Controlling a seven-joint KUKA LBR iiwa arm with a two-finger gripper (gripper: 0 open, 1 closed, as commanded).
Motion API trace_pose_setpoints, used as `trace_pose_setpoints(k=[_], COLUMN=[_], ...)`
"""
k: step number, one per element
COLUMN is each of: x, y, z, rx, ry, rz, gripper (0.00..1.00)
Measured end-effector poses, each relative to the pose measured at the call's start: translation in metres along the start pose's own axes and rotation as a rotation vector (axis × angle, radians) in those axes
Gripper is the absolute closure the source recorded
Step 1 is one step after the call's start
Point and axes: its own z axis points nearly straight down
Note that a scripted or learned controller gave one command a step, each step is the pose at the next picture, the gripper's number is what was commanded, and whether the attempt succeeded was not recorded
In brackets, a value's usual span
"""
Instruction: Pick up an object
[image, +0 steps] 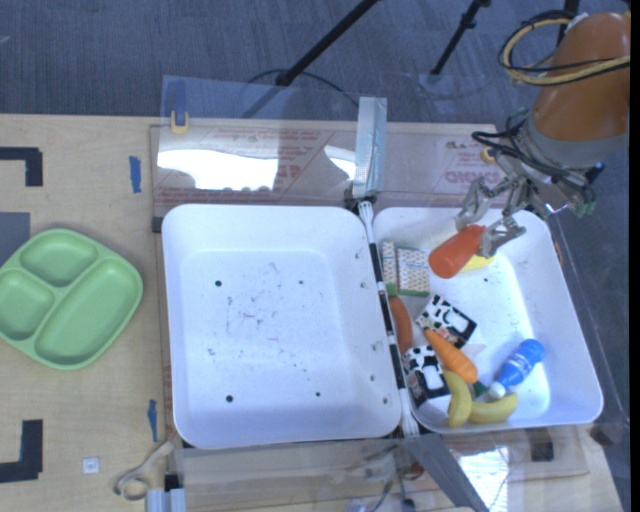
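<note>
Arm (580, 85) upper right, tool (488, 215) fingers spread, pointing down.

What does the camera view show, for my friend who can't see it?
The arm's tool hangs over the right bin, by an orange toy. The bin also holds bananas, a carrot and a blue bottle. A green plate sits far left.

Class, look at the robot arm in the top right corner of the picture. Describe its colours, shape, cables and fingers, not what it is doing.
The arm ends in a rounded orange section over a grey part. Yellow and black cables loop around its top. Below hangs the gripper, a thin, pale metal frame with two slim fingers and thin wires beside it. No markings can be made out.
</note>
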Motion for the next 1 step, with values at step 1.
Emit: trace_pose_setpoints(k=[1], x=[-0.0036], y=[0.0097], z=[-0.006], rx=[0.0], ry=[0.0], rz=[-0.14], gripper=[1.0])
